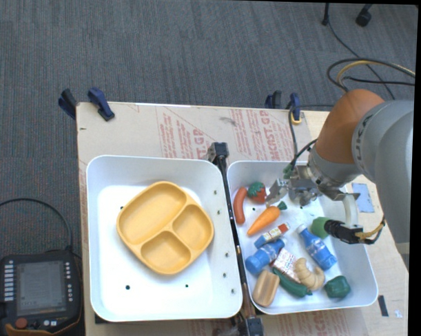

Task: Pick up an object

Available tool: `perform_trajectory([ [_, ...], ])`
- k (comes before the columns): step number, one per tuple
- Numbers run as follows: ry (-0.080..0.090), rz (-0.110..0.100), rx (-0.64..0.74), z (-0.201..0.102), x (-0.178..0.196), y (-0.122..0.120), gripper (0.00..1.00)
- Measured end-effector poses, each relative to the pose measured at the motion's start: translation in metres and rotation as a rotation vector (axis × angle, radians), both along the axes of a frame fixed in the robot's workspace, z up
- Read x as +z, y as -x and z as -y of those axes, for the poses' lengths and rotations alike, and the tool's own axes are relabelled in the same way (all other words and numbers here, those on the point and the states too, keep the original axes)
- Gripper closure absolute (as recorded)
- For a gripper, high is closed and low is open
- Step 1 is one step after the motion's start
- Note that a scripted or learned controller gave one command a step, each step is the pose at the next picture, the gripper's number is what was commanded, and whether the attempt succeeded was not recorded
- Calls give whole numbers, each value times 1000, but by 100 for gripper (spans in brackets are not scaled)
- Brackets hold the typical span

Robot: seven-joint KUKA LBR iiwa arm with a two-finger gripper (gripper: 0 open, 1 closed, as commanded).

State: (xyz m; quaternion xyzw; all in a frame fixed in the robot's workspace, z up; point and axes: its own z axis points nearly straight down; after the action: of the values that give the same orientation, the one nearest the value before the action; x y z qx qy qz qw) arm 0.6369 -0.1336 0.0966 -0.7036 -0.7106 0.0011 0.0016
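Orange carrot (266,218) lies just below the claw (290,189) — right bin (369,273).

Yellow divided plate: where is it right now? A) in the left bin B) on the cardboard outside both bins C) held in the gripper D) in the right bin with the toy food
A. The yellow divided plate lies flat on the floor of the left bin, while the carrot and the other toy food sit in the right bin, where the gripper is.
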Motion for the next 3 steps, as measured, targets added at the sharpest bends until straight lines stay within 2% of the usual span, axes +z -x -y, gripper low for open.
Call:
perform_trajectory([
  [1,0,-1,2,0,10,0,100],
  [2,0,-1,3,0,9,0,0],
  [3,-1,0,-5,-39,-10,-7,0],
])
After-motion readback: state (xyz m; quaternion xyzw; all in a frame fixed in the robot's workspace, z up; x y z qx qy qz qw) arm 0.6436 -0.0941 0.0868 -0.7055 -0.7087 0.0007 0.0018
